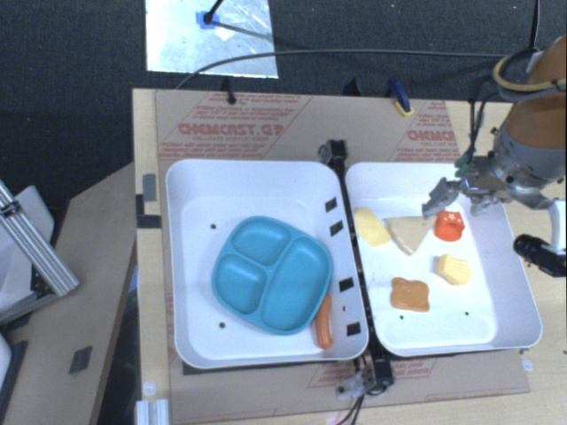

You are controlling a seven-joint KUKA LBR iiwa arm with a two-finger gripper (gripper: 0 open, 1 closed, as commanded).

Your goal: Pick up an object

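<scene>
Camera view: gripper point(454, 197) sits at the upper right of the frame, over the top edge of the right bin point(523, 326), fingers spread apart with nothing between them. Red piece point(450, 225) is just below the fingertips, near but apart as far as I can tell. Pale wedge point(408, 234) lies just left of it, touching or nearly touching the yellow lump point(371, 227) further left. Lower down: small yellow block point(454, 269) and orange-brown toast-like piece point(411, 294), well apart from the gripper. Left bin point(190, 237) holds a blue divided plate point(272, 274) and an orange sausage point(323, 321) by its right wall.

Looks like the approach step, no grasp yet. Likely target is the red piece. Next move needs a straight descent centred on it, then close; the wedge sits close enough to get nudged.
</scene>
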